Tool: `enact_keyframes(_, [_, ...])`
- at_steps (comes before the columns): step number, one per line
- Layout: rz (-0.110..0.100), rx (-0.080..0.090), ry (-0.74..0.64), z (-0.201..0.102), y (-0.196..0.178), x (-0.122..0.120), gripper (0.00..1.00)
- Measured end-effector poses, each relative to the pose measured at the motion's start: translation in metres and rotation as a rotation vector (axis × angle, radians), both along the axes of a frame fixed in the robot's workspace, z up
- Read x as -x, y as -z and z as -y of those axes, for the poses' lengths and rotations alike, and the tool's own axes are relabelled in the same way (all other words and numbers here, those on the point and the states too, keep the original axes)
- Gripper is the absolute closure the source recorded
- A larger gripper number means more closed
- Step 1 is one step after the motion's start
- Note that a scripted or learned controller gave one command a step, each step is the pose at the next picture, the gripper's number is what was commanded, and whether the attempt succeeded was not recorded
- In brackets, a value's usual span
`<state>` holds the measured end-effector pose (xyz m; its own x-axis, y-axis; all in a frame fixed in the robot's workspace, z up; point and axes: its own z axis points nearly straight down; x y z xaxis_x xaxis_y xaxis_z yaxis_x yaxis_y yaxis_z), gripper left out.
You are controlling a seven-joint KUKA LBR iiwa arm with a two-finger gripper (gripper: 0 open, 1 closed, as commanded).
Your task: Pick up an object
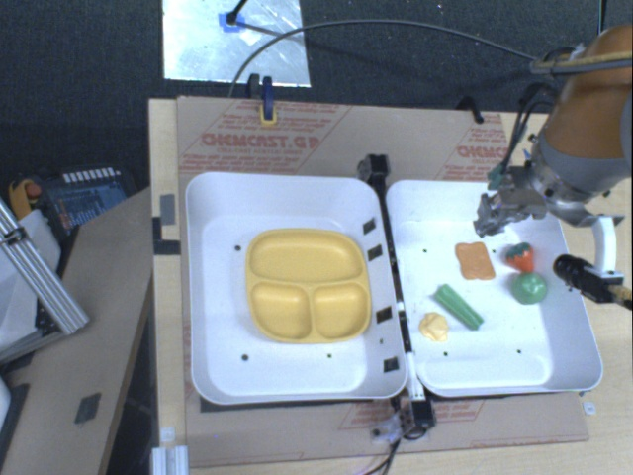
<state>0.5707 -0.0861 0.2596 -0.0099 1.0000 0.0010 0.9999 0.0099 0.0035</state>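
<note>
The right bin (554, 364) holds several small things: an orange flat piece (475, 260), a red-and-orange piece (521, 257), a green round piece (529, 288), a green stick (458, 306) and a pale yellow lump (433, 327). My gripper (492, 220) hangs over the bin's back part, just above and behind the orange flat piece. I see nothing between its fingers.
The left bin (213, 265) holds a yellow three-compartment tray (305, 283). A black divider (386, 265) runs between the two bins. The arm comes in from the upper right, over the right bin's far corner.
</note>
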Motion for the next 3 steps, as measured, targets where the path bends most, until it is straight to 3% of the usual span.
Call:
enact_keyframes(2, [-0.001,-0.001,-0.001,-0.108,0.012,-0.017,1.00])
enact_keyframes(3, [-0.002,-0.001,0.000,-0.159,0.029,-0.038,1.00])
